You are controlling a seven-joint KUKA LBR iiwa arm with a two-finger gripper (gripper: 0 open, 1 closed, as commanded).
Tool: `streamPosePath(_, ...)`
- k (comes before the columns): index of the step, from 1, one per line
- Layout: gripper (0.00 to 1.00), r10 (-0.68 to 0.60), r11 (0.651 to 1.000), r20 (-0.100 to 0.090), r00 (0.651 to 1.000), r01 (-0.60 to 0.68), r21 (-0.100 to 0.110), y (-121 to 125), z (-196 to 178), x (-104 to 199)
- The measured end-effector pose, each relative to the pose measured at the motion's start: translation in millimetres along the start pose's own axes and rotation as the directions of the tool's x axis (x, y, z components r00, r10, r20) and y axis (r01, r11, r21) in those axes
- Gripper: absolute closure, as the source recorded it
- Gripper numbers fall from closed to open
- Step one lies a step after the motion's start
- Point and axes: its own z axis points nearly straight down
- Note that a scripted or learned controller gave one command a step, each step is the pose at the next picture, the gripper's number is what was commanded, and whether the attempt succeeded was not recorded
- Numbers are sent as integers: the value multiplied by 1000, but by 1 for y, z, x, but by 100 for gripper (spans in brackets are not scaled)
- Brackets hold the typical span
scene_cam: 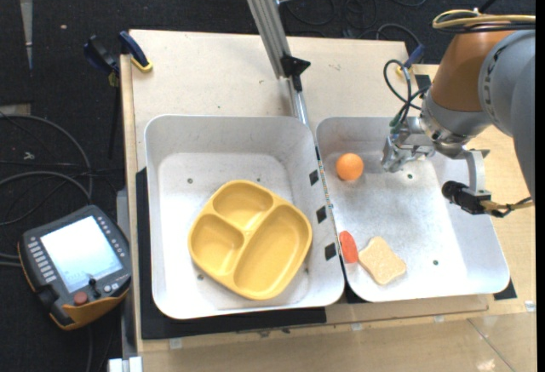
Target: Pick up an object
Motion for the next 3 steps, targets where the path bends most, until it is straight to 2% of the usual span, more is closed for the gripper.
streamPosePath(2, 100, -2, 1000, 0, 1000, 2, -5, 13, -102, 3)
streamPosePath(3, 100, -7, 1000, -3, 1000, 7, 2, 4, -107, 64)
